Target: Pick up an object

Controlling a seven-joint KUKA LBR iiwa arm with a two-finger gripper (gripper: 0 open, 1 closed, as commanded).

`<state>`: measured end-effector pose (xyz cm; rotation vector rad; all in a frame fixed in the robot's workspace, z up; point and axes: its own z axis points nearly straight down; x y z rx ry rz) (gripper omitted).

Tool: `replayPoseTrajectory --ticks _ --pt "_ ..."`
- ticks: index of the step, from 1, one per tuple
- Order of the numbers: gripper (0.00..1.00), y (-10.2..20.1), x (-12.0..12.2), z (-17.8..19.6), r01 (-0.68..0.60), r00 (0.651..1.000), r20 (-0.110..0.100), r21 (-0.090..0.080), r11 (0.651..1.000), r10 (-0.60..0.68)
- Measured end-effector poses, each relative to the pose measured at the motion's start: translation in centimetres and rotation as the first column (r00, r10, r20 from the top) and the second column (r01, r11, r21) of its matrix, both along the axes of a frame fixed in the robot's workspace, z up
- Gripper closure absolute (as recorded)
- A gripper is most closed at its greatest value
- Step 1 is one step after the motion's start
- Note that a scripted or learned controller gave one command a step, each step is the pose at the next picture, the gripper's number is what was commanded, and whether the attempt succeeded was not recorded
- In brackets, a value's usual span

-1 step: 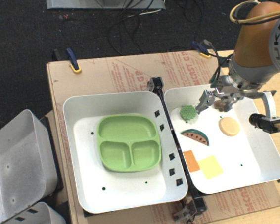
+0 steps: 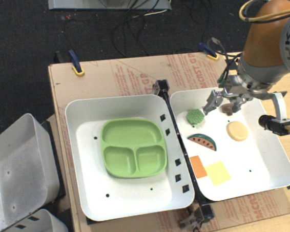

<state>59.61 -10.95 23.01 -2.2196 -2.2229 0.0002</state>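
While the green ball (image 2: 195, 117) lies beside it, the hand (image 2: 221, 104) hangs spread wide, holding nothing.

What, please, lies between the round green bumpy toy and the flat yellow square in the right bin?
In the camera view, the watermelon slice lies between the round green bumpy toy and the flat yellow square.

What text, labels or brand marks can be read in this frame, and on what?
Red print repeats across the cardboard sheet under the bins; too blurred and reversed to read.
"UK", a cut-off fragment, on the arm at the right edge.
The bins and the items in them carry no text I can see.
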Motion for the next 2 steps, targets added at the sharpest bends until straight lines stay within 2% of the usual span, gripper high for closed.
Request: replayPoseTrajectory --ticks 2 --pt "0.0 -0.1 -0.2 -12.7 0.004 1.0 -0.006 0.001 1.0 -0.004"
